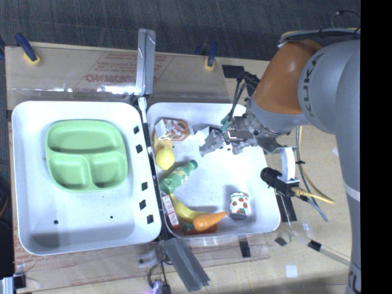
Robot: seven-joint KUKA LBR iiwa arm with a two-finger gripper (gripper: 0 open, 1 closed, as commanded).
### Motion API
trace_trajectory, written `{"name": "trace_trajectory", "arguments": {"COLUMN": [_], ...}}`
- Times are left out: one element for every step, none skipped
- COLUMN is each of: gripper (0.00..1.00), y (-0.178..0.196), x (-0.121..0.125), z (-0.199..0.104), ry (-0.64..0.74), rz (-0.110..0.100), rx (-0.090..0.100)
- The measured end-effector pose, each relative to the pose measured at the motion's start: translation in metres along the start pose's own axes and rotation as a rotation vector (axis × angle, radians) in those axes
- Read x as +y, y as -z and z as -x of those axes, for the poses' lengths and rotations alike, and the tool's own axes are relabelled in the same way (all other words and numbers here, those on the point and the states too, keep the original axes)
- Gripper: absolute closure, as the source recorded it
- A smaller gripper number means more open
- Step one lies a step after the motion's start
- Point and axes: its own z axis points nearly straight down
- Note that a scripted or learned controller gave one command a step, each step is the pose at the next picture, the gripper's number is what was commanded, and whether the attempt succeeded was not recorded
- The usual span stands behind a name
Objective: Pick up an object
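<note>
Grey fingers of the hand (212, 144) are seen spread apart over bare bin floor (211, 188), nothing between them. Graspable objects lie beside and below it: lemon (165, 158), green bottle (178, 176). A closure here would likely catch nothing.

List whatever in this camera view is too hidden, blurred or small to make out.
- Claw: blurred and dark over the right bin; open or shut is not readable.
- Packet: its print is too small to read.
- Small can: the label design is too small to identify.
- Banana: its lower end is covered by the carrot.
</note>
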Motion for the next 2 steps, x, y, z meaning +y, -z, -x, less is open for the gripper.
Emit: {"name": "trace_trajectory", "arguments": {"gripper": [0.00, 0.00], "y": [-0.050, -0.120], "x": [0.014, 0.066], "z": [-0.016, 0.006], "ry": [0.052, 0.091], "rz": [-0.001, 0.004], "rx": [-0.001, -0.001]}}
